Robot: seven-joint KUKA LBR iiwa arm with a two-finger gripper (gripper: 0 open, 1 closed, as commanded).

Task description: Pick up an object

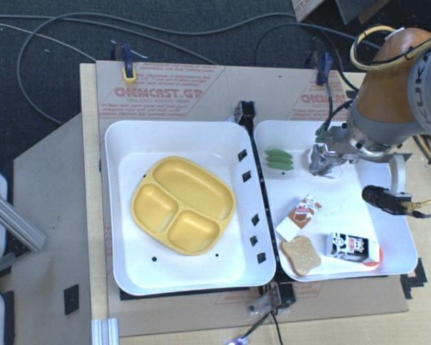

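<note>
My gripper (323, 165) hangs over the back part of the right bin (395, 264), its metal fingers pointing down, and I see nothing between them. A green pea pod (279, 159) lies just left of it near the divider. Nearer the front sit a small brown and white packet (302, 213), a slice of toast (301, 255) at the front left corner, and a black and white carton (353, 246) on the front right.
The left bin (122, 192) holds a yellow three-compartment plate (183, 205). A black clipped divider (253, 192) runs between the two bins. Blue clamps (128, 60) pin the cardboard at the back edge.
</note>
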